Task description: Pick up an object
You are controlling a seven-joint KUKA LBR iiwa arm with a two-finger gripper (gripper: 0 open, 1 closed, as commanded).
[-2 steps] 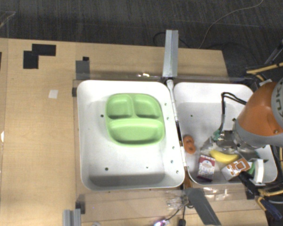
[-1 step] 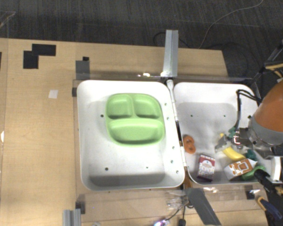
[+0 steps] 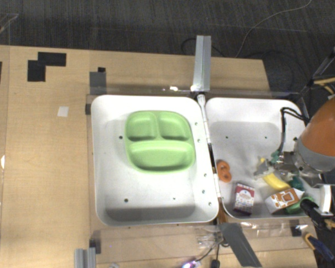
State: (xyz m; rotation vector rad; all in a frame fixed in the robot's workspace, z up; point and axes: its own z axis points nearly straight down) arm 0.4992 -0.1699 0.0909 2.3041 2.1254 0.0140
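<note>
The right bin holds a cluster of small items at its near right corner. A yellow banana-shaped toy lies there, with a brown and white carton just in front of it and a dark green piece to its right. A purple box and an orange piece lie further left, near the divider. My gripper hangs low over the bin, just behind the yellow toy and very close to it. The arm's orange band rises behind it on the right.
The left bin holds a green divided plate at its middle. A metal post stands behind the rim shared by the two bins. Black cables run along the arm over the right bin's far right side.
</note>
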